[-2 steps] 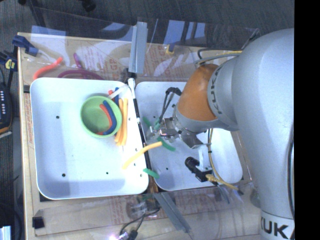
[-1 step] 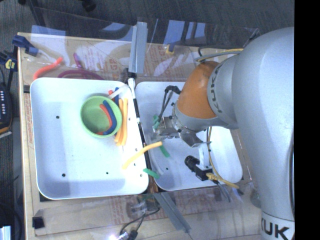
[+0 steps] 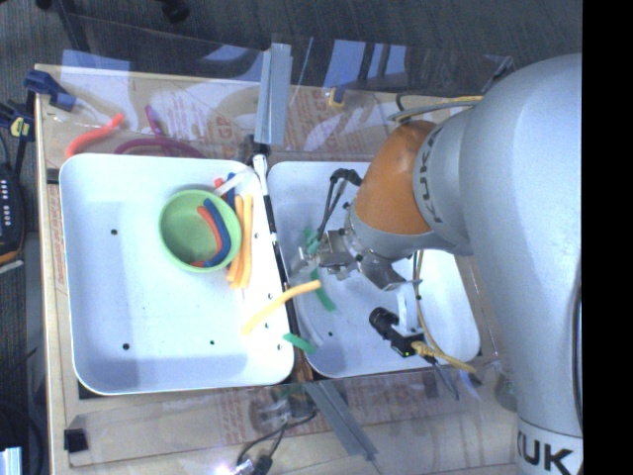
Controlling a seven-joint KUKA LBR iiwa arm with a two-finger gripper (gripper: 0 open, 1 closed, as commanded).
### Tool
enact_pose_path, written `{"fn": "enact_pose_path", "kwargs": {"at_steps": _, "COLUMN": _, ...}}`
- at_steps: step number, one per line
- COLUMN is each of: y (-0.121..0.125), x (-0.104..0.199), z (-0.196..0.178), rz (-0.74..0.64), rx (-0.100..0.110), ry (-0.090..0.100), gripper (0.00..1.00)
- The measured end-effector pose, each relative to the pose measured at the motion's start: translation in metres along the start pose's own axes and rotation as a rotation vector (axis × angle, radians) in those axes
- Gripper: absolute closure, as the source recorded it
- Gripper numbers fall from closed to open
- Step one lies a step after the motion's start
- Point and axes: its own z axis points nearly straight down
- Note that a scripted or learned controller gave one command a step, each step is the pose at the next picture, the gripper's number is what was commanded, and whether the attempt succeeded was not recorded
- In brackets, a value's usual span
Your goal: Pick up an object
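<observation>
My gripper (image 3: 318, 257) is low over the left side of the right bin (image 3: 450, 339), below the orange band of the arm (image 3: 396, 191). A yellow stick (image 3: 281, 304) lies across the divider between the two bins, its upper end just under the gripper. Small green pieces lie close by: one (image 3: 324, 301) beneath the gripper, one (image 3: 310, 238) above it, one (image 3: 299, 342) near the bin's front corner. Whether anything is held is hidden by the wrist.
The left bin (image 3: 119, 305) holds a green bowl (image 3: 190, 231) with a red piece and a blue piece inside. Orange sticks (image 3: 240, 250) lie along the bowl's right side. A black cable fitting (image 3: 391, 332) hangs over the right bin's floor.
</observation>
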Motion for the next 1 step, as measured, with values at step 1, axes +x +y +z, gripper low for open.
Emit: {"fn": "enact_pose_path", "kwargs": {"at_steps": 1, "y": 0.0002, "x": 0.0020, "z": -0.0092, "rz": -0.008, "rx": 0.003, "ry": 0.003, "gripper": 1.00}}
